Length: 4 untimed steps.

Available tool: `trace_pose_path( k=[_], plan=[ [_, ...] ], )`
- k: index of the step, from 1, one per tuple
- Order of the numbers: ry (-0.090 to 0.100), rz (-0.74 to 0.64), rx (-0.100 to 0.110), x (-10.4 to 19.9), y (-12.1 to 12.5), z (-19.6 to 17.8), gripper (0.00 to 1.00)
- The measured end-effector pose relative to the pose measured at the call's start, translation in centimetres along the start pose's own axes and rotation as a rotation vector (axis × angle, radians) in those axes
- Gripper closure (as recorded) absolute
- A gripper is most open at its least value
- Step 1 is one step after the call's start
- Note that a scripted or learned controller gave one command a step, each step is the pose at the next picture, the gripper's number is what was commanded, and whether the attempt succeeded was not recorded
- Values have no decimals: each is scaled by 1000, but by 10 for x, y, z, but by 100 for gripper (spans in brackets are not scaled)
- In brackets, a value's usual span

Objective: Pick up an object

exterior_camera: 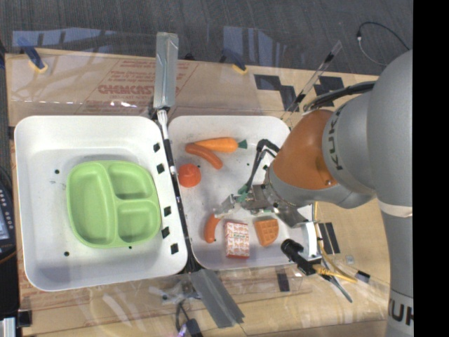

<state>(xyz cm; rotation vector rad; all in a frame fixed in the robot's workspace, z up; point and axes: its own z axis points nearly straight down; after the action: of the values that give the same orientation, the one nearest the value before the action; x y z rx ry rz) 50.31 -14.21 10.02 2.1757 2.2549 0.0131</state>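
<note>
The right bin (210, 128) holds the loose objects. A carrot (219, 145) lies at the back with an orange sausage (205, 156) just in front of it. An orange-red tomato (189, 175) sits near the left wall. Along the front lie a small sausage (210, 228), a red-and-white packet (237, 239) and an orange waffle-like piece (266, 231). My gripper (240, 202) hangs low over the bin's middle, just behind the packet and the waffle piece. The wrist hides part of the bin's right side. Nothing visibly sits in the gripper.
The left bin (35, 139) holds a green divided plate (112, 203). A grey divider strip (165, 69) runs between the bins. Cables (330, 269) and black fittings lie off the right bin's front right corner.
</note>
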Motion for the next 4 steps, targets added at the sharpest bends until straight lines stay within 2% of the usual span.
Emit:
trace_pose_path(
  k=[1,2,3,4],
  plan=[
    [-2,78,13,34,83,-3,0],
    [-1,78,14,34,83,-3,0],
    [2,21,16,46,-26,9,0],
    [2,16,16,46,-25,-1,100]
  ],
)
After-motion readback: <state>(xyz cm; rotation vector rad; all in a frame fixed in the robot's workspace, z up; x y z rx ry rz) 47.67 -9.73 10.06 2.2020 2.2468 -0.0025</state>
